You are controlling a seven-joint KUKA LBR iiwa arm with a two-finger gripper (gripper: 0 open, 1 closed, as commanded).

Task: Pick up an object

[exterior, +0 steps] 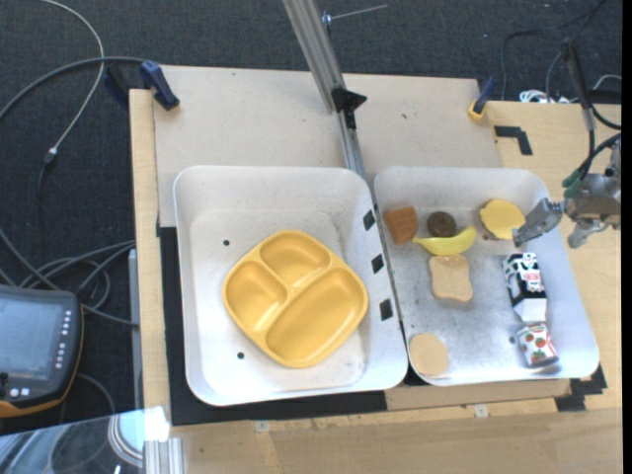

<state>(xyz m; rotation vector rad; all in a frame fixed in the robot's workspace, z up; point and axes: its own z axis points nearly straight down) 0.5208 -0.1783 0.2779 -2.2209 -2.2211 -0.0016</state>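
1. Gripper point(555, 221) sits at the right edge of the frame, over the right bin's point(578, 314) upper rim; finger state cannot be determined.
2. Candidate objects lie in that bin: yellow round piece point(502, 217) just beside the gripper, banana point(447, 242), toast slice point(451, 280), black-and-white carton point(523, 279).
3. Risk: descent near the rim may strike the bin wall or nudge the yellow piece aside.

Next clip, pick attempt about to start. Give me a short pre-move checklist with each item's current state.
1. Gripper over the right bin: ok, at its right rim.
2. Target nearby: ok, yellow round piece lies just left of the fingers.
3. Anything between the fingers: not ok yet, nothing seen there.
4. Finger opening: cannot tell.
5. Neighbours crowding target: ok, banana and carton lie apart from it.
6. Yellow plate out of the way: ok, in the left bin.
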